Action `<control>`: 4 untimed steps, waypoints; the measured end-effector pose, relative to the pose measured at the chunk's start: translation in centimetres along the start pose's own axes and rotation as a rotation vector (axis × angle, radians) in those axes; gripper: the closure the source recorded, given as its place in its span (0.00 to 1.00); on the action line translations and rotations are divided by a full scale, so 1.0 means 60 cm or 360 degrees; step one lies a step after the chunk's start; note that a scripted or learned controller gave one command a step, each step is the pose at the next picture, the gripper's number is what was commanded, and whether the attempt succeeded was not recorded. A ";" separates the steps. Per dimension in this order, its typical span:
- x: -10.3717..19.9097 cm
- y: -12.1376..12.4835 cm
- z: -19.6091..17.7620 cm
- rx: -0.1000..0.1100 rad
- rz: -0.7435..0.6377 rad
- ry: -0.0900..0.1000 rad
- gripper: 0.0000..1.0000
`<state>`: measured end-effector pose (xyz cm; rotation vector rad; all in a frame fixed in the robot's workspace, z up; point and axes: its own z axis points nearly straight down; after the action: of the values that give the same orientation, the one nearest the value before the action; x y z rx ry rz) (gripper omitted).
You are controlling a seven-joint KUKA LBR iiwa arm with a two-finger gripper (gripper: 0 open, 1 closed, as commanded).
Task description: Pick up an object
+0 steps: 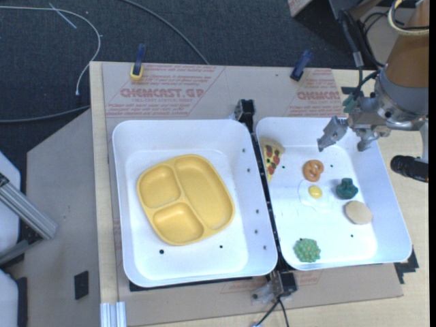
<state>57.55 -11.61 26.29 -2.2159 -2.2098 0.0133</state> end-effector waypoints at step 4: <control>0.016 -0.016 0.222 -0.0011 -0.0004 0.0000 0.00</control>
<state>56.38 -10.63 13.00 -2.2166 -2.2159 0.0053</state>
